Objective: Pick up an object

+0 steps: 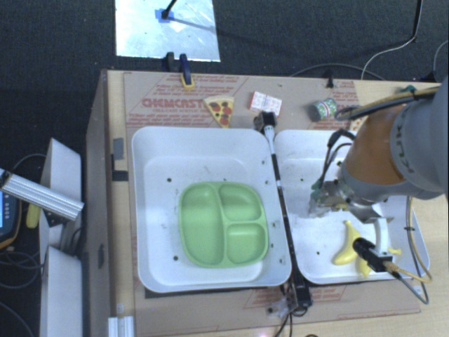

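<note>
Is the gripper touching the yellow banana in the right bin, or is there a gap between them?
Apart. In the camera view the gripper is above the right bin's floor, and bare white floor separates it from the banana, which lies nearer the bin's front edge.

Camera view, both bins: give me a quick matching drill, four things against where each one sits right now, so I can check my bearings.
Things:
1. green divided plate
2. yellow banana
3. pizza slice toy
4. hand

Places:
A. on the cardboard behind the left bin
B. low over the floor of the right bin, near its left side
C. lying in the left bin
D. lying in the right bin, near its front edge

Pairs: 1-C, 2-D, 3-A, 4-B
</note>
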Controlling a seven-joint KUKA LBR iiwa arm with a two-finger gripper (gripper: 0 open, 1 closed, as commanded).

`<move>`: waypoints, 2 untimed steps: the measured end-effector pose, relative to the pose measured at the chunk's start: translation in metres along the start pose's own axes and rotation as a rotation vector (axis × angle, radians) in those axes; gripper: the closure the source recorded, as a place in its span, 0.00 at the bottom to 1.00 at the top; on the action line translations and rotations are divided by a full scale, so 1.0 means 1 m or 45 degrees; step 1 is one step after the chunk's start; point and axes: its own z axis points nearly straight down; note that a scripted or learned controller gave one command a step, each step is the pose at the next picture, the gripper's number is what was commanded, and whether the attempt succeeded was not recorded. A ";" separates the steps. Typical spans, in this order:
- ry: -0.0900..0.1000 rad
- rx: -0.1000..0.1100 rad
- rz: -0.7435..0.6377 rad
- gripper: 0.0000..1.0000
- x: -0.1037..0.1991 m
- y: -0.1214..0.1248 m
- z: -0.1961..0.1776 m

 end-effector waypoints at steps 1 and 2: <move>-0.002 -0.003 -0.001 1.00 -0.020 0.022 -0.099; -0.001 -0.001 -0.001 0.00 -0.020 0.022 -0.098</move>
